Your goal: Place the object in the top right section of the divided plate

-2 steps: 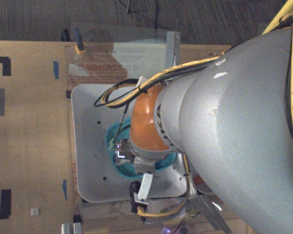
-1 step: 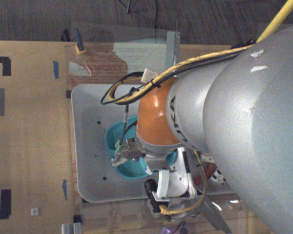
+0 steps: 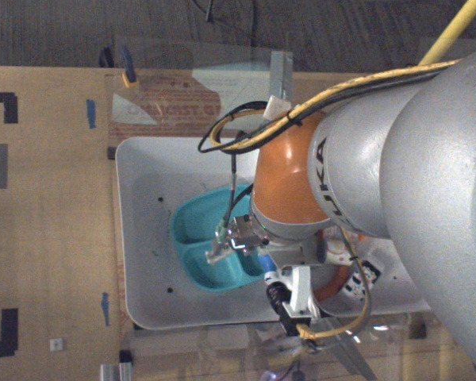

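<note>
A shallow white bin (image 3: 143,236) with rounded corners sat at the middle of the frame on the pale wooden surface (image 3: 47,236), and in it lay the divided plate (image 3: 198,228), a smooth teal dish with raised ridges between its sections. My grey arm, orange-banded at the wrist, hung over the plate's right side and hid that part of it. My jaws (image 3: 222,248) sat low over the plate's lower middle; I could not tell their state, nor where the object was.
</note>
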Controlling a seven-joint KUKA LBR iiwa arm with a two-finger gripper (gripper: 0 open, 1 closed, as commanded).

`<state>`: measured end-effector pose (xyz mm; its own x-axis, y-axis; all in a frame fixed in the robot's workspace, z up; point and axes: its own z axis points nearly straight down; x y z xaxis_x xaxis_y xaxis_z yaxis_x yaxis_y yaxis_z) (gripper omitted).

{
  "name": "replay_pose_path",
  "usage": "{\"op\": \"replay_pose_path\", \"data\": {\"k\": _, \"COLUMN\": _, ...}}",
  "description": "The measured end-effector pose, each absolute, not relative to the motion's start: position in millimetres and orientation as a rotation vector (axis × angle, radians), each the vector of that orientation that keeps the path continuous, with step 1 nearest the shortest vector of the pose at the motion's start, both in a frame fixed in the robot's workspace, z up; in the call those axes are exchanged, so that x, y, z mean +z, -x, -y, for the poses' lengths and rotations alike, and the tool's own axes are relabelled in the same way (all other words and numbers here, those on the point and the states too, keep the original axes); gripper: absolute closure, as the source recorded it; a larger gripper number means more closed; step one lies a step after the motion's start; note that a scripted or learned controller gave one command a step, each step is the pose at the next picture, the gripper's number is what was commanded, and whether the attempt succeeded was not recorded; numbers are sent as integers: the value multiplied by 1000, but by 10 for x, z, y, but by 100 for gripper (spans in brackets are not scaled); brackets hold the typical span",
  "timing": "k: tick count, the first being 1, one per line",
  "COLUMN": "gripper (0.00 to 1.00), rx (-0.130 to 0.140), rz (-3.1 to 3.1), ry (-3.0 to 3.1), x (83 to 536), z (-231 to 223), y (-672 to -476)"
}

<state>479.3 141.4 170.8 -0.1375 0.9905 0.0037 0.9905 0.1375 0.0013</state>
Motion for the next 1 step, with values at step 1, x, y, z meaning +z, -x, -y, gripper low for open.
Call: {"op": "replay_pose_path", "data": {"k": 1, "gripper": 100, "rx": -4, "rz": 2366, "ry": 2066, "x": 1796, "z": -1404, "y": -4797}}
